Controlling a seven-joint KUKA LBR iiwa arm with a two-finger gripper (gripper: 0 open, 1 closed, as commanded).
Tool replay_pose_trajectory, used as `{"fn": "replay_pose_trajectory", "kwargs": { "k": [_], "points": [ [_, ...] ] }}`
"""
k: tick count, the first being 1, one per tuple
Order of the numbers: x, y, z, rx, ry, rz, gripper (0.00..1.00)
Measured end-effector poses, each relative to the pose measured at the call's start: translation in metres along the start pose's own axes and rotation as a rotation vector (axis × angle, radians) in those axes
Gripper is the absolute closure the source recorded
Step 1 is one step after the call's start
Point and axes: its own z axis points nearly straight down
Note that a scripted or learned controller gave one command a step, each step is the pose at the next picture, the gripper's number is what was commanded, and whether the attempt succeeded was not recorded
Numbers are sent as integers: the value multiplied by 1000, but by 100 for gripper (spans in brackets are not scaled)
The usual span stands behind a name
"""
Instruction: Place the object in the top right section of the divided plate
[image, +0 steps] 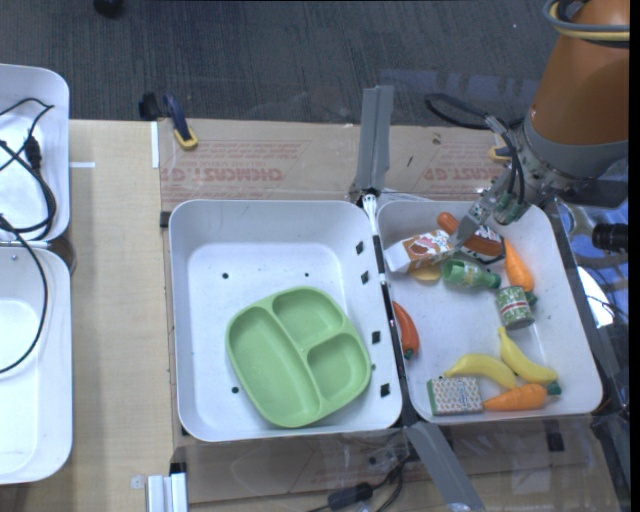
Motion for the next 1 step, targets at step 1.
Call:
{"fn": "replay_pose_trajectory", "kwargs": {
  "k": [1],
  "points": [
    [-94, -37, 3, 2, 1, 323, 100]
  ]
}}
